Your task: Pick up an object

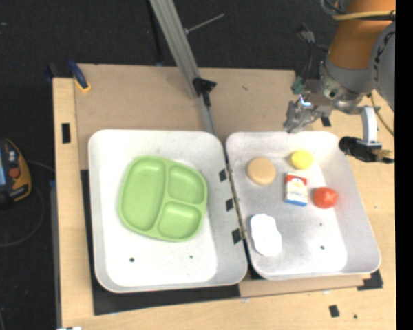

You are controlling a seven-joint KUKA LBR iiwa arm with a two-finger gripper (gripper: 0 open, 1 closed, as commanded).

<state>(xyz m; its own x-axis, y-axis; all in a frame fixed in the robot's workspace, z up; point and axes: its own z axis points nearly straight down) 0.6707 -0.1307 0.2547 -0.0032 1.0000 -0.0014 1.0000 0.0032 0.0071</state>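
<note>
The arm (pixel 358 40) enters from the upper right and bends down toward the far edge of the right bin (pixel 351 253). Its orange band sits high, and below it the grey wrist points down and to the left. The end effector (pixel 299 119) hangs above the far rim of the right bin, near the yellow ball (pixel 301 159) but not touching it. If it is apart or together, I cannot tell, because it is small and dark against the surface (pixel 138 95). Nothing is seen clamped in it.

In the right bin lie five things, apart from each other: the yellow ball, a tan round disc (pixel 261 171) to its left, a small white and red box (pixel 296 189) in the middle, a red ball (pixel 324 197) just beside the box, and a white lump (pixel 266 234) near the front left. The left bin (pixel 110 184) holds a green divided plate (pixel 162 199).
</note>
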